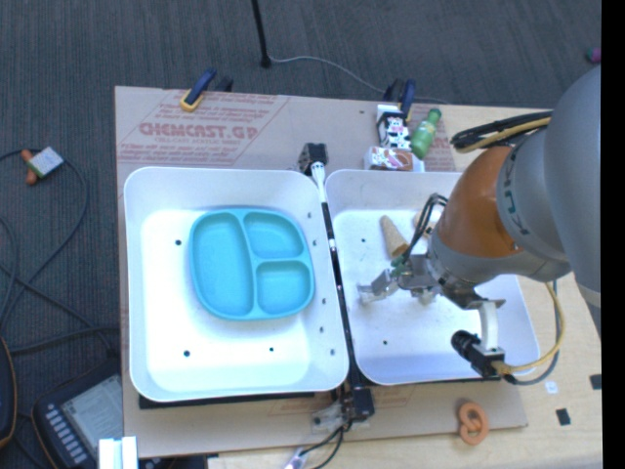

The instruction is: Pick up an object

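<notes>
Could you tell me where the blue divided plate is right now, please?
The blue divided plate lies flat in the left bin, roughly centred, across the divider from the gripper.

Tan cone (394, 234) in right bin (371, 355)

The gripper (381, 286) looks like bare grey metal with a dull sheen. Just above its fingers lies a tan cone (394, 234), matt and slightly rough, like wafer or cork. Beneath the fingers the right bin (430, 360) is smooth, glossy white plastic, as is the left bin (161, 213) beyond them, which holds a light-blue divided plate (251, 263) of smooth, satin plastic. Both bins rest on a matt brown cardboard sheet (210, 130) with red print.
</notes>
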`<act>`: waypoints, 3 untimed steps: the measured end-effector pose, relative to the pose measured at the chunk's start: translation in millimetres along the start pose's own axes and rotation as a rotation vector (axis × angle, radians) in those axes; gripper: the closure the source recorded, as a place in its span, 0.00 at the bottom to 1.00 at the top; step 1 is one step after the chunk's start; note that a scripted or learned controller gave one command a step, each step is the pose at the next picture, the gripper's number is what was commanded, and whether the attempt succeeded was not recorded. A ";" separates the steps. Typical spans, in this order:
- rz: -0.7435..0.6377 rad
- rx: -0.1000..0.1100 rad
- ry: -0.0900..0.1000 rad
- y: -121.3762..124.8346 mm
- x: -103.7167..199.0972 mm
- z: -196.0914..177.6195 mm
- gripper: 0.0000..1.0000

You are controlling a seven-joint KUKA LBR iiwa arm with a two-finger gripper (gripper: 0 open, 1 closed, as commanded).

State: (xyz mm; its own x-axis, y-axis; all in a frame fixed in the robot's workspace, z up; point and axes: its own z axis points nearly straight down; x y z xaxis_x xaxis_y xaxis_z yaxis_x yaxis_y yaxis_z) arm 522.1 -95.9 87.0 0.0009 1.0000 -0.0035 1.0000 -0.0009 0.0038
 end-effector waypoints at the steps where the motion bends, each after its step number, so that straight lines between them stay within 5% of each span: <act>1: 0.000 -0.007 -0.001 -35.5 -1.4 -0.6 0.00; 3: 0.000 0.002 0.002 -11.0 -0.5 0.5 0.00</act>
State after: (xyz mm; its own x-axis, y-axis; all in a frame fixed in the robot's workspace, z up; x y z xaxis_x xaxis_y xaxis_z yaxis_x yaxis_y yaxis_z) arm 511.1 -96.4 86.5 0.0006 1.0000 -0.0011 1.0000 -0.0006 0.0015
